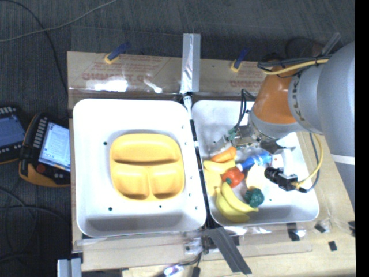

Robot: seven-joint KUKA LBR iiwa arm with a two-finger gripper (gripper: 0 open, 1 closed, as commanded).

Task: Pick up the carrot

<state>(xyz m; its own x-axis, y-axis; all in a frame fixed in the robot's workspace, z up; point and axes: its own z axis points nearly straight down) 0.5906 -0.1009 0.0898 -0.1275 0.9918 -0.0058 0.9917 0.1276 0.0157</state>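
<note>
Carrot point(225, 154) lies in the right bin point(300, 215), left part, near the divider between the bins. It sits slantwise, resting on a yellow piece point(212, 167) and just above a red item point(233, 176). Bananas point(232, 203) lie nearer in the same bin, with a dark green item point(253, 197) beside them. Blue-and-white object point(255, 160) just right of the carrot.

Gripper point(241, 135) is low in the right bin, just far-right of the carrot; its metal parts merge with clutter, so I cannot tell whether it is apart or together. Nothing seen held.

Left bin point(92, 154) holds a yellow tray point(147, 165).

Handling judgement: likely a plastic toy carrot, so light, stiff, smooth, a bit slippery. Tapered, so it may squirt out if pinched near the tip. Best hold is across the thick middle, fingers spanning the short axis. Neighbours are touching or close; risk of catching the yellow piece or the red item along with it.
</note>
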